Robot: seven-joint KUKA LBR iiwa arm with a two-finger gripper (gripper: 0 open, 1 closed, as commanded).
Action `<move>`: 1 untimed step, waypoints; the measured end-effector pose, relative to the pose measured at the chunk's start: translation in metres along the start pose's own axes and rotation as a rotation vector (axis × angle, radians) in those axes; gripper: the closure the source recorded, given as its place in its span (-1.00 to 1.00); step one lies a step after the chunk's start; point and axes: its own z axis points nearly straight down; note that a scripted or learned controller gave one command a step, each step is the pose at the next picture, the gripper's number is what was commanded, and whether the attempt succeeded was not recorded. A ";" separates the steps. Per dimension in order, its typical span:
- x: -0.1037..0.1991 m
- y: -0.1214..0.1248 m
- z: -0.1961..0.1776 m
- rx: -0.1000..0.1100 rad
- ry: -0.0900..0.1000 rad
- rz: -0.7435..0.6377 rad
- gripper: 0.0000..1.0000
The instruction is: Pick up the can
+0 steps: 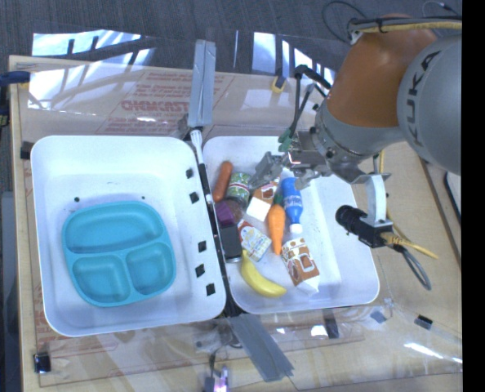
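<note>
- The pincer [277, 167] is seen at the end of the grey arm with the orange band [389, 80], low over the upper middle of the right bin; whether it is open or closed cannot be told, and nothing is seen held in it.
- The pale counter [104, 96] is seen bearing two shallow white bins side by side.
- The left white bin [51, 162] is occupied by a light-blue plastic tray with three compartments [118, 251].
- The right white bin [349, 276] is filled with a cluster of small items.
- A yellow banana [261, 279] is laid at the near end of the cluster.
- A blue-capped bottle [291, 202] is set just right of an orange carrot [276, 228].
- A brown sausage-shaped piece [223, 180] is placed at the cluster's far left.
- The small green-labelled can [239, 188] is found between the sausage piece and the pincer, just left of the pincer.
</note>
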 end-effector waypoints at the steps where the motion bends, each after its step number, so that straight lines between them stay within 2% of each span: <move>1: -0.057 0.044 0.067 0.000 -0.001 0.089 -1.00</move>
